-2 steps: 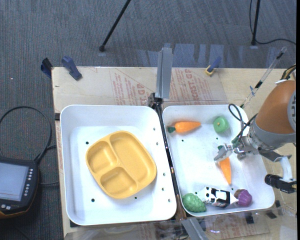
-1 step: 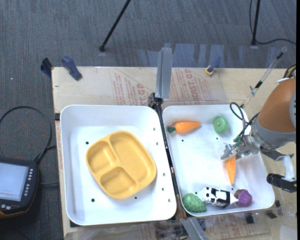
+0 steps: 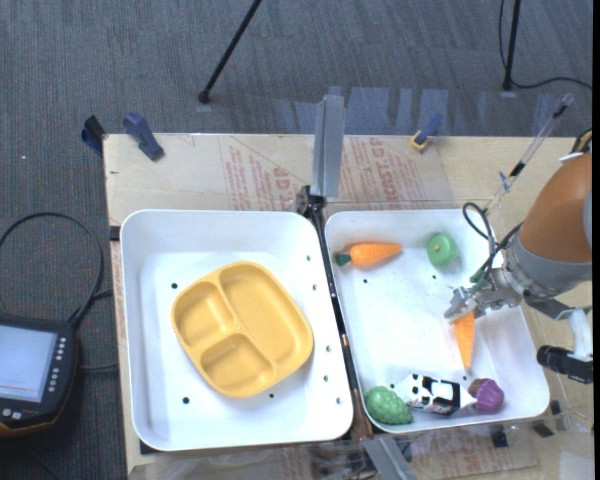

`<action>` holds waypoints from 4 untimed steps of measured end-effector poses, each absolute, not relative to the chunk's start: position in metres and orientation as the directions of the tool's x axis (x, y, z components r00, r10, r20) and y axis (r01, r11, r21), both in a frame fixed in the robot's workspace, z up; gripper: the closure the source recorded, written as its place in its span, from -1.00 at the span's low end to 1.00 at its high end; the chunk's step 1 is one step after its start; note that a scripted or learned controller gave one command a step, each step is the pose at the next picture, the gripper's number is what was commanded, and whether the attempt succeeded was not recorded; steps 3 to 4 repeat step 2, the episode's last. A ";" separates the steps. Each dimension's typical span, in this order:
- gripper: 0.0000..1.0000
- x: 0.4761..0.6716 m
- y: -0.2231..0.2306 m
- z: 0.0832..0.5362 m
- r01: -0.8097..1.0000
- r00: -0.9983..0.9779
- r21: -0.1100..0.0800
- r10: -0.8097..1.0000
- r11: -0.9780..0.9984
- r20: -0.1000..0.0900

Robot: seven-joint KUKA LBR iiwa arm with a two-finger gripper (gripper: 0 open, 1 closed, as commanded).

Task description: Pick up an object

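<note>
Where the arm [image 3: 558,230] reaches in from the right of the camera view, its grey wrist and orange band cover the right rim of the right bin [image 3: 380,223], and the pincer [image 3: 461,308] sits low over that bin's right half, small and partly lost in cables and glare. Its fingers meet at the broad top end of an orange carrot [image 3: 465,340], which points down and away from the pincer toward the near edge; the tips look closed onto that end, though the contact is too small to make out sharply. Just up and left of the pincer lies a green apple-like fruit [image 3: 441,248], and farther left of it a second carrot [image 3: 371,255] lies on its side with its green stub toward the bin's left wall. Below the pincer, along the near wall, stand a purple toy [image 3: 488,396], a black-and-white toy cow [image 3: 435,394] touching it on the left, and a green leafy vegetable [image 3: 388,405] in the near left corner; the cow's shape is hard to read. Well to the left of the pincer, the left bin [image 3: 145,238] holds a yellow divided plate [image 3: 242,327] with three compartments, lying flat and turned at an angle. A grey upright post [image 3: 328,148] stands behind the seam between the bins, its base hidden by their rims.
</note>
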State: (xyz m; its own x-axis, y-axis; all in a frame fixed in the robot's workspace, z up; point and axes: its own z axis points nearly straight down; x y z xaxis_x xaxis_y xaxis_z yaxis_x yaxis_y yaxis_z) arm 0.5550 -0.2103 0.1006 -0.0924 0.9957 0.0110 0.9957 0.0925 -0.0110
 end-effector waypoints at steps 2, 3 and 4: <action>1.00 0.570 -0.131 0.168 0.996 0.093 -0.009 0.996 -0.093 0.001; 1.00 0.570 -0.131 0.168 0.996 0.093 -0.009 0.996 -0.093 0.001; 1.00 0.570 -0.131 0.168 0.996 0.093 -0.009 0.996 -0.093 0.001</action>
